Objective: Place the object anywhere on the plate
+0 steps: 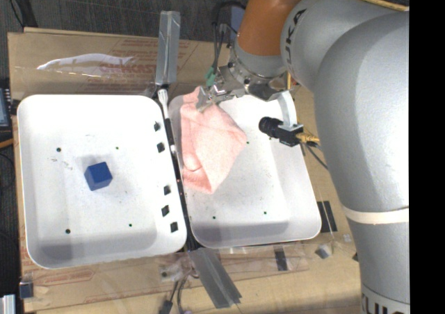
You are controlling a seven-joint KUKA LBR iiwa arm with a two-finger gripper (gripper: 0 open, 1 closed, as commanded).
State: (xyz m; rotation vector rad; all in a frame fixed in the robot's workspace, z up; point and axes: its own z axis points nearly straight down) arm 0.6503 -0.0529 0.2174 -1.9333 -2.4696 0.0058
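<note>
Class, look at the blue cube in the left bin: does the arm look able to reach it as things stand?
Probably yes. The blue cube sits alone on the open floor of the left bin, nothing over it; the gripper hangs at the pink cloth next door.

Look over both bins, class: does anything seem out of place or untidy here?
Yes. A pink cloth lies crumpled in the right bin, bunched against the left wall, one corner lifted at the gripper. The task names a plate, yet none can be made out. The blue block sits in the left bin.

arm: reaching in from right | hand: lowered, pointing left
</note>
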